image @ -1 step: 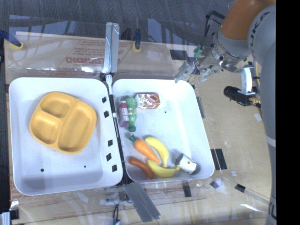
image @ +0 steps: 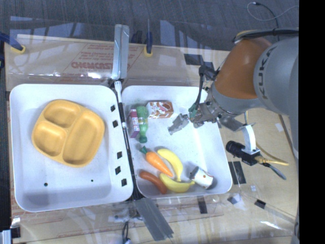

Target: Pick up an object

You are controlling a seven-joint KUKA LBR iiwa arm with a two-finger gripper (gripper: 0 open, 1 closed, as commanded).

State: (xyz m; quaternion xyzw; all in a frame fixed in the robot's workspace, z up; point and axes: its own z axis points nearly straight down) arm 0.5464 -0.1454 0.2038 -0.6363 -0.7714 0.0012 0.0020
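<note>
We see the objects lying in the right bin (image: 213,136): a banana (image: 172,161) and a carrot (image: 156,160) near its front edge, a small brown carton (image: 160,109) and a green bottle (image: 142,123) toward its back left corner. The gripper (image: 179,123) hangs over the bin's middle with nothing between its jaws; we cannot tell how far they are parted. The left bin (image: 20,151) carries a yellow divided plate (image: 68,131)

We record the right bin (image: 216,136) with open floor at its centre and upper right. Obstacles we list: bottles (image: 138,122) and carton (image: 159,109) at upper left; carrot (image: 156,161), bananas (image: 173,171), sausage (image: 152,181) and a small cylinder (image: 202,178) along the lower edge.
</note>
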